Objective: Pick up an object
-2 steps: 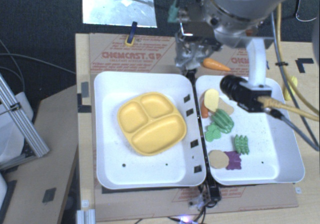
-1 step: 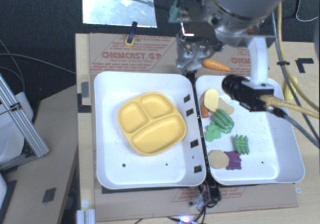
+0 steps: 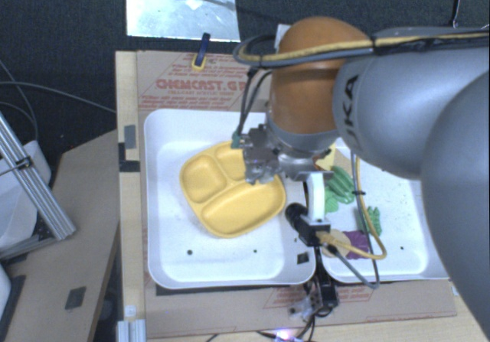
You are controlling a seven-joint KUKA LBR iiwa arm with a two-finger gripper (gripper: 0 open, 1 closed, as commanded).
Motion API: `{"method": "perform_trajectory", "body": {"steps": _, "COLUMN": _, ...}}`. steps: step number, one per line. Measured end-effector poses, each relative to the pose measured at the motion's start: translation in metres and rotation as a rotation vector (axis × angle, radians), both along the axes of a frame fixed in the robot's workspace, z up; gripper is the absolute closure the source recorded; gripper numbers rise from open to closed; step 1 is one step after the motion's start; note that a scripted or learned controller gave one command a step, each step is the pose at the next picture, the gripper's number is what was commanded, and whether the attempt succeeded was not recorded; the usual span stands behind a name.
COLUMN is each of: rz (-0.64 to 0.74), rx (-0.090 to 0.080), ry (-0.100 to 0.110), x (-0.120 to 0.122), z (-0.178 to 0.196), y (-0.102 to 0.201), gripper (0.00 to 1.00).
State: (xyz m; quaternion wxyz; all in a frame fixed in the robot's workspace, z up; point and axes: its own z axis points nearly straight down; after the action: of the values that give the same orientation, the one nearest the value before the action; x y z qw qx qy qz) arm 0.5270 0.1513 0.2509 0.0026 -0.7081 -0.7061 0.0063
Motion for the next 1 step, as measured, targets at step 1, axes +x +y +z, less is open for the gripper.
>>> {"method": "perform_trajectory", "body": {"steps": 1, "rz": 0.010, "rx": 0.012, "ry": -0.024, "x": -0.0409, "z": 0.1278, "y": 0.0142, "gripper": 1.00}}
